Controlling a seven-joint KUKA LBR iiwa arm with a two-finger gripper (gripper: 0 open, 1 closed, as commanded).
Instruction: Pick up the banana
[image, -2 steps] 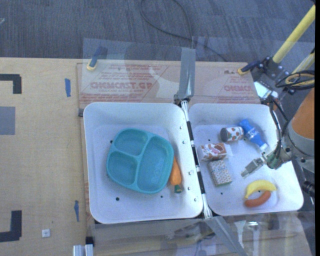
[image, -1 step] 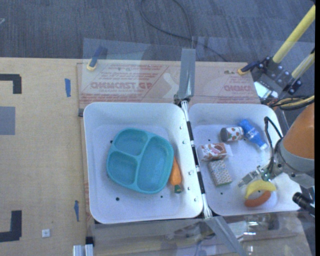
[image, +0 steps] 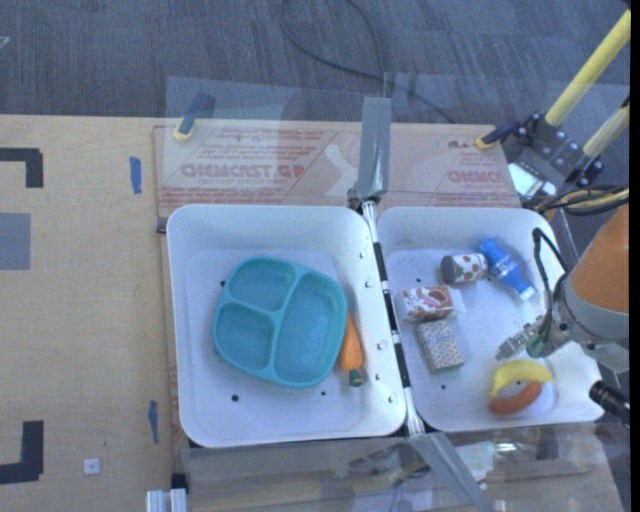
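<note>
The yellow banana (image: 523, 374) lies near the front right of the right bin (image: 480, 420), resting against a red-orange curved item (image: 512, 403) just in front of it. My gripper (image: 522, 343) hangs just above and behind the banana, at the end of the grey arm with the orange band that comes in from the right. Nothing is seen held in it.
The right bin also holds a small can (image: 462, 267), a blue bottle (image: 503, 267), a small printed carton (image: 427, 302) and a patterned box (image: 440, 345). In the left bin (image: 200, 300) sit a teal divided plate (image: 280, 321) and a carrot (image: 351, 348).
</note>
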